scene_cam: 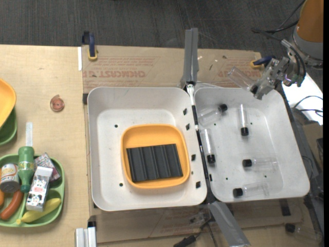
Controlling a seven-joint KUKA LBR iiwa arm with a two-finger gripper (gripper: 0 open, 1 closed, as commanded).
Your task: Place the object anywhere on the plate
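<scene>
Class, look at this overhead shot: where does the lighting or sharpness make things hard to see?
Camera view: even, soft light with faint shadows; the clear tubes nearly vanish against the white right bin, only their black caps standing out; a bright patch glares at the right edge beside the claw, which looks slightly blurred; the orange plate is crisp.

An orange band [312, 15] tops the grey wrist; the gripper [259, 90] at two o'clock looks metallic, possibly with cabling.
</scene>
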